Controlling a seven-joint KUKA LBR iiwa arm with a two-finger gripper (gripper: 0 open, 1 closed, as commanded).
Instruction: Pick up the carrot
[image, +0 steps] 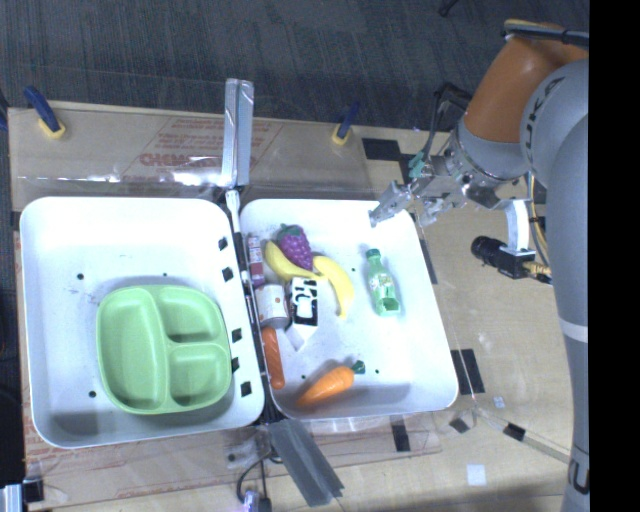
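Note:
The carrot (325, 385) is orange with a small green top. It lies slanted near the front edge of the right bin (430, 340), its green end pointing right. My gripper (404, 207) hangs over the bin's far right corner, well behind the carrot and apart from it. Its fingers stand open with nothing between them.
The right bin also holds a banana (312, 270), purple grapes (293, 243), a green bottle (381, 283), a black-and-white box (304, 300), a small can (268, 302) and an orange stick-shaped item (272, 358) along its left wall. A green divided plate (165, 348) sits in the left bin (60, 250).

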